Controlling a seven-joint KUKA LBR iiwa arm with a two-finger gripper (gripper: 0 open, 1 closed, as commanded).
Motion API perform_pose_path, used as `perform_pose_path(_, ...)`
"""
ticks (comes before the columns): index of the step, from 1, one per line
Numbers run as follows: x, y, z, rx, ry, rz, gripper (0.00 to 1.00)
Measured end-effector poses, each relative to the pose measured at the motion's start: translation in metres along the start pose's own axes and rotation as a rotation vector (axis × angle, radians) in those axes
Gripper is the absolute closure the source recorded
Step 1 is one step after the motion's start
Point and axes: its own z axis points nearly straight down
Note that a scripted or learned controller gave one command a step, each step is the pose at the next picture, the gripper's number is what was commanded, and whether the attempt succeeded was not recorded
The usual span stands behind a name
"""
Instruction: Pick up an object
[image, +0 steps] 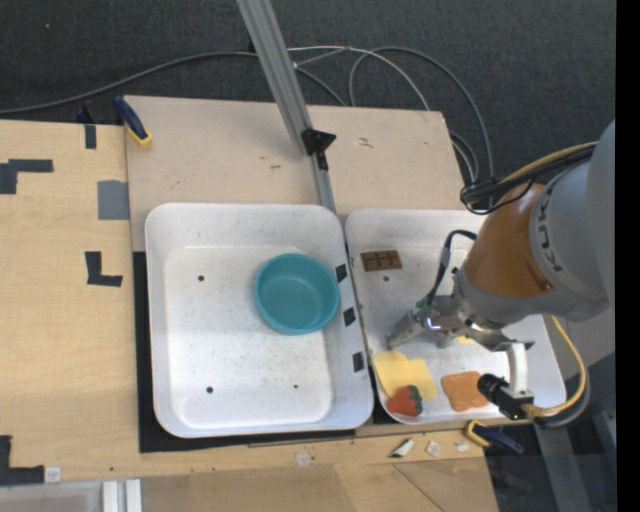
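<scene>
My gripper (415, 330) hangs low over the right bin (400, 235), just above a pale yellow flat piece (403, 374). A red and green strawberry-like item (405, 402) lies at that piece's near edge. An orange slab (463, 389) rests to the right of them, under my wrist. A small brown waffle-like square (380, 261) lies near the bin's far left corner. In the left bin (200, 240) sits a teal bowl (296, 292). Nothing shows between my fingers.
A grey metal pole (290, 90) slants up from the seam between the bins. Cables (400, 70) loop behind the bench. A yellow and blue clamp (133, 122) sits at the board's far left corner, another clamp (490, 436) at the near right edge.
</scene>
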Motion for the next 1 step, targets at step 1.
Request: perform_pose_path(1, 0.0007, 0.0004, -0.0122, -0.001, 0.001, -0.002, 1.0)
